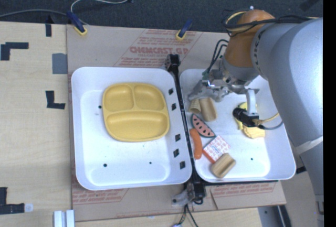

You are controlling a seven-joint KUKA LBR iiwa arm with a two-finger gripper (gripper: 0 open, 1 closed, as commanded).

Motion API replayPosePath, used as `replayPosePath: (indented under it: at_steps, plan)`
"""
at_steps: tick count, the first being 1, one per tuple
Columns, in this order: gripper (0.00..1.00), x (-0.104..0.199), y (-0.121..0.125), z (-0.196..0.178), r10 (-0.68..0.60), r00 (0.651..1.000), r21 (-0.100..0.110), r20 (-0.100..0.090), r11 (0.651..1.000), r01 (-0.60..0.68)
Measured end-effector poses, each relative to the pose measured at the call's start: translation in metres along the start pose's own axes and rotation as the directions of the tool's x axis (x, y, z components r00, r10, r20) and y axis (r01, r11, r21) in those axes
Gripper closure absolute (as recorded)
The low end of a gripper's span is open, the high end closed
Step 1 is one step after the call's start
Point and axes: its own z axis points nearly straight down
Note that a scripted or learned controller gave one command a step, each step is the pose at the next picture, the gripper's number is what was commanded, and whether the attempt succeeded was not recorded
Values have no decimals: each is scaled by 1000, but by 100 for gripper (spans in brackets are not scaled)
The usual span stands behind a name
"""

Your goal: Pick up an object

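My gripper (205, 93) reaches down into the right bin (273, 160) near its back left corner. It sits directly over a tan bread-like roll (206, 109) and seems to touch the roll's top. In front of the roll, along the bin's left wall, lie a watermelon slice (202, 126) and an orange carrot (196, 144). A red-and-white checkered packet (216, 147) and a second tan roll (222, 164) rest nearer the front.
The left bin (86, 168) holds a yellow divided plate (136, 111) in its back half. The grey arm (294, 74) covers the right bin's back right part. A black divider (178, 116) runs between the bins.
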Motion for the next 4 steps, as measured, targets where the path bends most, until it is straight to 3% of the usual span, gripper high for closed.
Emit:
replayPosePath:
  at_steps: [1,2,3,4]
  plan:
    - [100,0,0,-10,0,1000,0,-1,1000,0]
    - [100,78,-37,-99,-2,1000,1,-3,1000,2]
    - [100,113,-100,-172,-1,1000,2,-3,1000,1]
    - [100,70,-62,-190,1,1000,2,-1,1000,-1]
